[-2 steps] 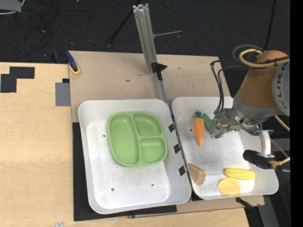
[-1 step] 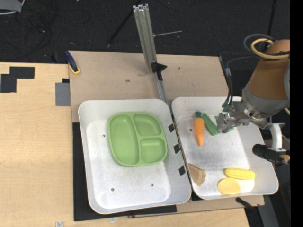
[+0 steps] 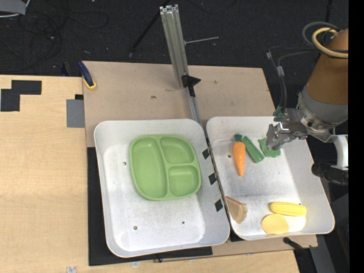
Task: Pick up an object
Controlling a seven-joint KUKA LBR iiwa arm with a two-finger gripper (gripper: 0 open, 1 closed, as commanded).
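In the right bin [image 3: 310, 178] lie an orange carrot [image 3: 239, 157], a dark green pickle-like piece [image 3: 251, 149], a brighter green piece [image 3: 269, 149], a yellow corn cob [image 3: 288, 209], a yellow round piece [image 3: 275, 224] and a tan wedge [image 3: 237, 210]. My gripper [image 3: 274, 141] hangs over the upper right part of that bin, right above the brighter green piece. Its fingertips sit at that piece, and I cannot make out their spacing or whether they hold it.
The left bin [image 3: 114, 209] holds a green divided plate [image 3: 165, 166]. A metal post [image 3: 175, 44] rises behind the bins. The arm's grey and orange body [image 3: 330, 78] fills the right side. Black clips [image 3: 211, 178] sit on the divider between the bins.
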